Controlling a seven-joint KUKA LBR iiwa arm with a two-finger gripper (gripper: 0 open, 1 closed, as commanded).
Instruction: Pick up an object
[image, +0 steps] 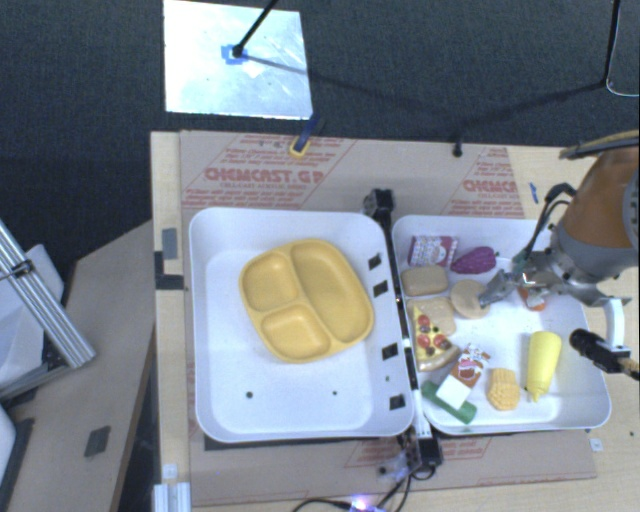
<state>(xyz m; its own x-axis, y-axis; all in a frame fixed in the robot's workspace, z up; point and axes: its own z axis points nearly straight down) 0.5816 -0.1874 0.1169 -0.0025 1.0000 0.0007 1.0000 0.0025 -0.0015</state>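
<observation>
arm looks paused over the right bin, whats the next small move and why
Probably a short drop straight down toward the round tan cookie. The gripper sits right beside it in the right bin, with no item seen between its fingers, and the cookie lies flat with bare bin floor beneath the gripper.

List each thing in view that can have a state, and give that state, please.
yellow divided plate: upright in the left bin, compartments bare.
pizza slice: lying flat in the right bin.
yellow bottle: lying on its side.
gripper: low above the right bin.
</observation>
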